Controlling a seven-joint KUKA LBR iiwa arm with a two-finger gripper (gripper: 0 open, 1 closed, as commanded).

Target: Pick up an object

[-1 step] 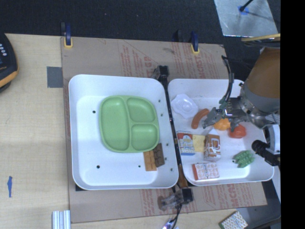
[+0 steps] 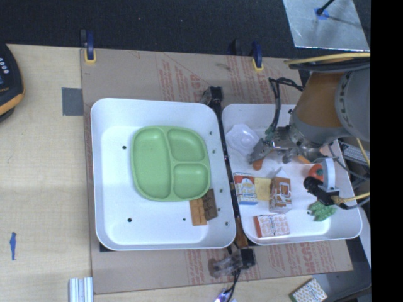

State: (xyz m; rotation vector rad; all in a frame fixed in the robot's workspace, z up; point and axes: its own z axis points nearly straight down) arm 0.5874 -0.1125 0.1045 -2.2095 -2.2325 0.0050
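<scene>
Claw (image 2: 272, 151) hangs over right bin (image 2: 352, 231) (snack packets (image 2: 272, 225) below).

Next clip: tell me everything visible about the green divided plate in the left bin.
The green plate is pale green, looks like matte plastic, with rounded corners and three compartments: one long section on its left and two smaller ones on its right. It lies flat, right side up, near the middle of the left bin, turned slightly askew. Nothing lies in it. A small brown block sits against its lower right edge.
</scene>
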